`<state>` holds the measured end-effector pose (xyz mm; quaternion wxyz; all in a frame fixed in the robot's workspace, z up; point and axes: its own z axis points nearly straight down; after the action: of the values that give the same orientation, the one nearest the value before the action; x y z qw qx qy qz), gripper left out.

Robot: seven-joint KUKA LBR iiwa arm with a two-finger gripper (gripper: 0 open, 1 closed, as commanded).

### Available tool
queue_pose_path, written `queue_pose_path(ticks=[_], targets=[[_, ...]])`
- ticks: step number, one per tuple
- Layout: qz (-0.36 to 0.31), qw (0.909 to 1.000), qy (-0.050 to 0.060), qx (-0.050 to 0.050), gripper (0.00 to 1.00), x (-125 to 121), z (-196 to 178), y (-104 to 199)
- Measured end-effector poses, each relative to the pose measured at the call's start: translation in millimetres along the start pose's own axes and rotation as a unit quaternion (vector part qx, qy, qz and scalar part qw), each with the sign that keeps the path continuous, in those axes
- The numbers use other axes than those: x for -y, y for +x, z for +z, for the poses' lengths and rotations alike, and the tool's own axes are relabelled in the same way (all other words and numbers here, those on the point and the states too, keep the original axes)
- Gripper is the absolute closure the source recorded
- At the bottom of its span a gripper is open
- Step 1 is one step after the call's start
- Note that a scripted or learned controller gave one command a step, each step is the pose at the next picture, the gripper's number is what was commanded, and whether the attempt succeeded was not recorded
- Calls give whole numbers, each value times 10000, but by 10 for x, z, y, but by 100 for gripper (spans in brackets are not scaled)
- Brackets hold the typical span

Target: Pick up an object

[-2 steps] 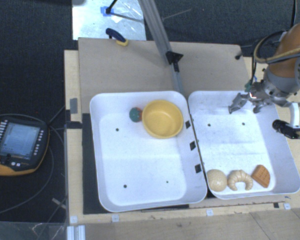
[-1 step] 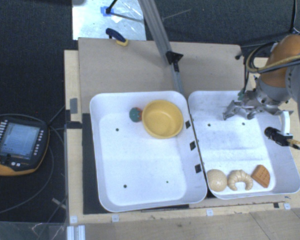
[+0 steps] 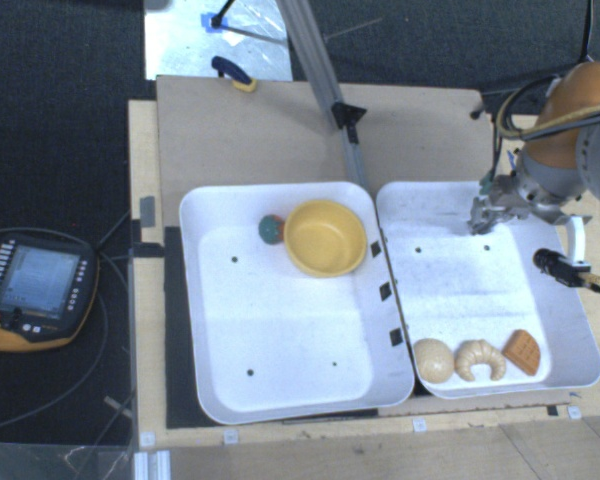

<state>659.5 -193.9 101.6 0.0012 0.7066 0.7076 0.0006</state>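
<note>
Along the near edge of the right bin [image 3: 450, 268] lie three bakery items in a row: a pale round bun [image 3: 433, 359], a croissant [image 3: 480, 359] and an orange waffle piece [image 3: 523, 351]. In the left bin [image 3: 280, 358] a yellow bowl [image 3: 325, 237] stands at the far side, with a small green and red ball [image 3: 271, 229] touching its left. My gripper [image 3: 483, 218] hovers over the far right part of the right bin, well away from the bakery items, with nothing seen between its fingers.
A grey metal pole [image 3: 315, 53] slants up from a clamp at the bench's far edge. A yellow teach pendant [image 3: 35, 288] lies on the floor to the left. A blue and yellow clamp [image 3: 232, 71] sits at the bench's far left.
</note>
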Motion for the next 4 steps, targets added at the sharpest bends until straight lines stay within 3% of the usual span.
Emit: queue_pose_path(ticks=[3, 4], targets=[[1, 10000, -17, 4, 100, -194, -1729, -148], [-14, 10000, 12, -8, 100, -12, -1612, 396]])
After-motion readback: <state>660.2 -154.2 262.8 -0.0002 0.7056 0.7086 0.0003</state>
